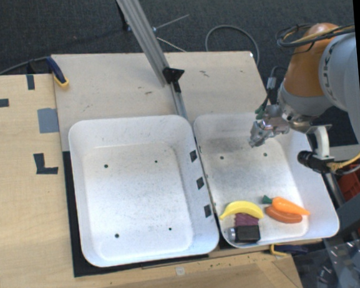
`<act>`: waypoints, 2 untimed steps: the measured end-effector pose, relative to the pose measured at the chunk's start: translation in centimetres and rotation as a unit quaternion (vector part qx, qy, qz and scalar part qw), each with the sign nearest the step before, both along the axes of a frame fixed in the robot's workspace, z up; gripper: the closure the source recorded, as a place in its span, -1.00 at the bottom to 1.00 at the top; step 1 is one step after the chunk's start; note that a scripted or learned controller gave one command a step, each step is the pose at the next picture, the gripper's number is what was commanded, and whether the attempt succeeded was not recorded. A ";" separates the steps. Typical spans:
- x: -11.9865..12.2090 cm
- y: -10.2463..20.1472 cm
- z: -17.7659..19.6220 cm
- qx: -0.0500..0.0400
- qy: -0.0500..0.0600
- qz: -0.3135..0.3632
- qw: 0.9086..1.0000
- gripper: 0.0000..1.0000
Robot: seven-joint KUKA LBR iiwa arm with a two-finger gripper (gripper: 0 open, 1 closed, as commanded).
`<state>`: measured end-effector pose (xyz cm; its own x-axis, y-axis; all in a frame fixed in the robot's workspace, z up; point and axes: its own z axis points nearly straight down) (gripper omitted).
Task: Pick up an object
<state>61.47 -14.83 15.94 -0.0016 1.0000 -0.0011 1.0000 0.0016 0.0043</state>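
Along the right bin's [244, 166] near edge lie a yellow banana [241, 209], an orange carrot with a green stub [285, 210], and a dark maroon-and-black block [246, 227] just in front of the banana. My gripper [258, 136] hangs over the far right part of that bin, well away from these objects, and I see nothing between its fingers. The grey arm with its orange band reaches in from the right.
The left bin [134, 188] sits beside the right one, with black clips along the shared rim. A slanted metal rail [153, 48] crosses the bench behind the bins. Cables loop at the back right.
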 end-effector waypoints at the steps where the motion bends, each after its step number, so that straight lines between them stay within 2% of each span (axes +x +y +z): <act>1: 0.7 0.8 5.0 0.000 0.000 0.001 1.000 1.00; 2: 0.5 0.6 9.4 0.000 0.000 0.000 1.000 1.00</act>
